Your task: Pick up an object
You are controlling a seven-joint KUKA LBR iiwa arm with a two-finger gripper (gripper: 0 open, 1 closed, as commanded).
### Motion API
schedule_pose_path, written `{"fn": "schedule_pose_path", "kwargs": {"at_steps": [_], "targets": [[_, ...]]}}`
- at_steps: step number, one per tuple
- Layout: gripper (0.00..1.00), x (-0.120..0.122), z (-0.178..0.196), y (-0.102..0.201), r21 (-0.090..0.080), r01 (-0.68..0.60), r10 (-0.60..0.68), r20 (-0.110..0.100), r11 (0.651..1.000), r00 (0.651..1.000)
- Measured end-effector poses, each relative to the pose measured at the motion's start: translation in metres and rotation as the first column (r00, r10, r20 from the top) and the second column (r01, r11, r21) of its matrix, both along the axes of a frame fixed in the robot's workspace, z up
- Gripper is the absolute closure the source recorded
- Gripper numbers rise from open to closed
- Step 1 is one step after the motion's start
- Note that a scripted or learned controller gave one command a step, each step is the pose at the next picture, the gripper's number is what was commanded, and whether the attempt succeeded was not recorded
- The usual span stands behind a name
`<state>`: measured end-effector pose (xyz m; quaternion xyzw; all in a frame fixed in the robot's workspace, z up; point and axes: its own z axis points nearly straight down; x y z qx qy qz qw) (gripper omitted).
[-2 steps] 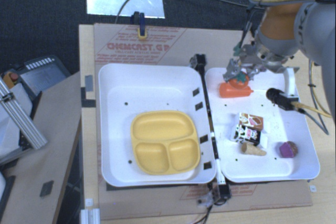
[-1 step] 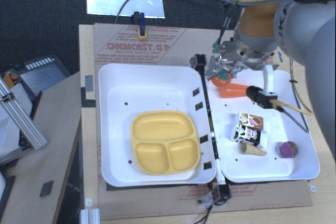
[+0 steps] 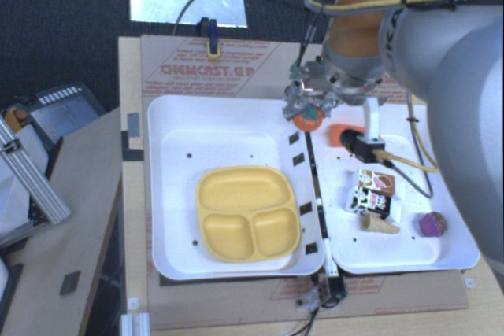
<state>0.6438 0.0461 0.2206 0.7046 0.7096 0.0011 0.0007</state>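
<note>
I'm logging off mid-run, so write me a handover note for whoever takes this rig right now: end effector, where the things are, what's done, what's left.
End effector: low over the far end of the ridge between the bins; its grip cannot be judged. A small orange piece sits right at its tip, and whether it is held is unclear.
Left bin: yellow divided plate.
Right bin: flat orange piece, cow-patterned carton, tan stick, purple lump.
Done: no lift confirmed.
Left: confirm a grasp and raise one thing clear.
</note>
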Motion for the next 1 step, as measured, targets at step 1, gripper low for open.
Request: {"fn": "schedule_pose_path", "kwargs": {"at_steps": [1], "targets": [[1.0, -0.0007, -0.0027, 0.0614, 0.001, -0.001, 0.001, 0.0, 1.0, 1.0]]}}
